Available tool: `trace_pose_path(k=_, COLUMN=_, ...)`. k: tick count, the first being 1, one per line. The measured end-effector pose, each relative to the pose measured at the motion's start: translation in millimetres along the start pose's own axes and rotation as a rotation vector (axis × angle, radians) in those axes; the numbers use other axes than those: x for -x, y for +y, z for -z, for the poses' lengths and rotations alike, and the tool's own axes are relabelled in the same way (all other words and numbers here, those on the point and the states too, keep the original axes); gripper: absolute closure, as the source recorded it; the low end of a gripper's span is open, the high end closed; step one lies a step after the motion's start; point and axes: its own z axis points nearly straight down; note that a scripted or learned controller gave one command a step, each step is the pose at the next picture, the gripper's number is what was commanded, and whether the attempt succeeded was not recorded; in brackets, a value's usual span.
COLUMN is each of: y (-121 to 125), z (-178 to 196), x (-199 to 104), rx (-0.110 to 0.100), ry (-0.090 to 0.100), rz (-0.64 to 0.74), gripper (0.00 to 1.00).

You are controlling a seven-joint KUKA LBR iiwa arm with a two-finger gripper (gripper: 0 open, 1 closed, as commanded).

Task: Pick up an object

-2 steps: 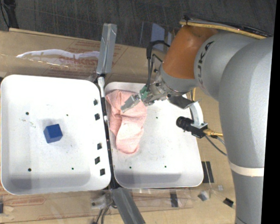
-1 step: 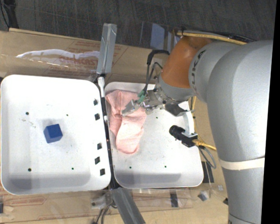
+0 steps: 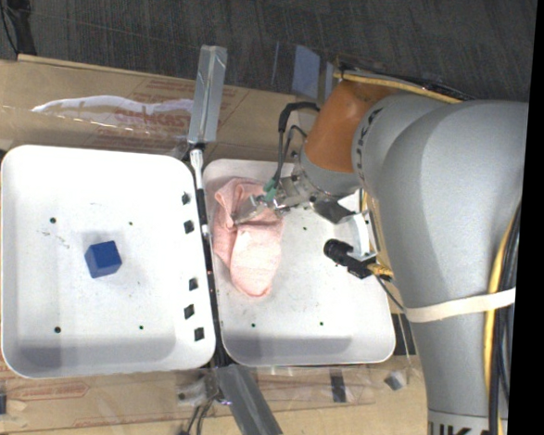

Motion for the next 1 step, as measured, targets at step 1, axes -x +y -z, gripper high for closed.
trace_pose_path(k=1, y=16.6, z=1.7, x=-10.7, rx=0.001, ry=-0.001, rz=0.046, gripper=0.0)
